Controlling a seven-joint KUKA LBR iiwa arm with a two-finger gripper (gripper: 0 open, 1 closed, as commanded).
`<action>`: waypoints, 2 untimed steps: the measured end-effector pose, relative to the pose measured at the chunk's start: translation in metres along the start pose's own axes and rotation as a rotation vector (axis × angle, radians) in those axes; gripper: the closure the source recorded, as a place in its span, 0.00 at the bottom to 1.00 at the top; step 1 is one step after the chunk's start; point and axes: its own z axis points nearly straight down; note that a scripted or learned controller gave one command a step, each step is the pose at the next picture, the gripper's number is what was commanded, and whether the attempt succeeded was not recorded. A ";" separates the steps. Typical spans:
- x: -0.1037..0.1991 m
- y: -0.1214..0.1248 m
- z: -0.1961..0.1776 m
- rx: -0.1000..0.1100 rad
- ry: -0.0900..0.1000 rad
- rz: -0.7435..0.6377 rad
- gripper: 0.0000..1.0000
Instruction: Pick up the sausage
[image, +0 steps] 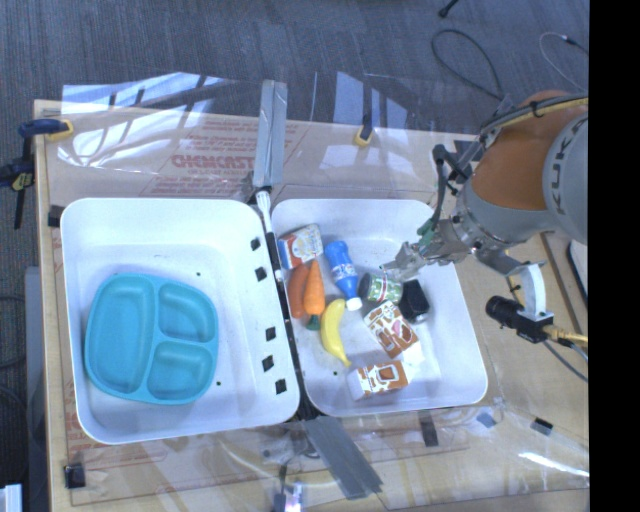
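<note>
Gripper (412, 257): just over the can (380, 289), low in the right bin (462, 345); whether it is open or closed cannot be told, and nothing is seen in its grasp.
Sausage (297, 292): well left of the can, past the bottle (341, 268), pressed against the carrot (314, 287).
Risk: closing here likely takes the can; at the sausage, the carrot may get pinched too.

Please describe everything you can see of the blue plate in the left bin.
The blue plate is light turquoise and looks like smooth plastic. It has rounded corners, a raised rim and three compartments: one large at the view's left, two smaller at its right. It lies flat, right side up, on the floor of the left bin, slightly askew to the walls, touching only that floor.
</note>
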 end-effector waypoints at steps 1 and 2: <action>-0.001 0.000 -0.001 -0.001 -0.001 0.001 0.00; -0.001 0.000 -0.001 -0.001 -0.001 0.001 0.00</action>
